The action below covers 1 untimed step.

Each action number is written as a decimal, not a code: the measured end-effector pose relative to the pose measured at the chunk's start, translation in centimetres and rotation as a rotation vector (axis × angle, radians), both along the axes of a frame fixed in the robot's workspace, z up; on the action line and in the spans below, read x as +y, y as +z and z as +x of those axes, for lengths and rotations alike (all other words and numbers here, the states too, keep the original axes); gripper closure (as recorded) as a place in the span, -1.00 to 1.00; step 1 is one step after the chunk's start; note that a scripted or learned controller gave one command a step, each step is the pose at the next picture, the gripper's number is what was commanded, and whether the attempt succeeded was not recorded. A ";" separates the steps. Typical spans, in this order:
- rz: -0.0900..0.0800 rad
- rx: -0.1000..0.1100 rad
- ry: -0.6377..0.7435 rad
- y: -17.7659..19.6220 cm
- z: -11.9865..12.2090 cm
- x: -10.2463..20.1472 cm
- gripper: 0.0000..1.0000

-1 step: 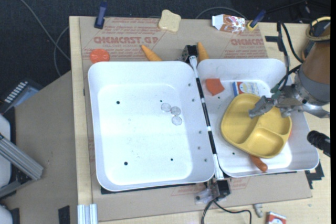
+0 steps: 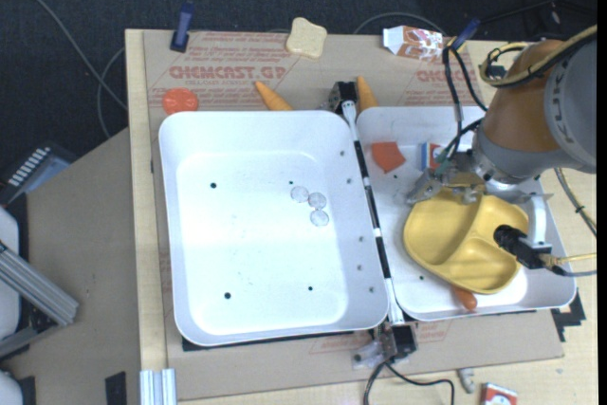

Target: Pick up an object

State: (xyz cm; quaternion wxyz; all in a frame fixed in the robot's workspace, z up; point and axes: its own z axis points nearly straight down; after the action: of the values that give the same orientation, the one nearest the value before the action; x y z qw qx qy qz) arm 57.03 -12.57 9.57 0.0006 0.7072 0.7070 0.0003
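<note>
a: camera view first. where's the thing to pick?

b: in the right bin (image 2: 560,297), a big yellow cloth-like object (image 2: 460,244) lies crumpled over most of the floor, touching the near wall. a small orange block (image 2: 386,156) sits near the far left corner of that bin, and an orange bit (image 2: 464,300) pokes out just beside the yellow thing's near edge.

a: and the gripper (image 2: 446,177)?

b: low over the right bin, at the yellow object's far edge. as for wide, narrow or holding, i cannot tell; the wrist covers that part.

a: how would the yellow one handle?

b: my guess: soft, light, floppy. it would sag and drape when lifted, not slip. best to pinch a raised fold near its middle, not a flat edge. the orange block looks stiff and small, an easier straight pinch across its sides.

a: left bin (image 2: 190,204)?

b: a few small clear round pieces (image 2: 311,202), likely slippery.
</note>
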 end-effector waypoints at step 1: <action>-0.001 -0.007 0.002 -0.8 -1.9 2.8 -1.00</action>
State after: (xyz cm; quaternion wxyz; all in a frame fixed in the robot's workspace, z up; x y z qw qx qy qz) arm 55.13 -9.73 8.74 0.0035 0.7066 0.7076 0.0024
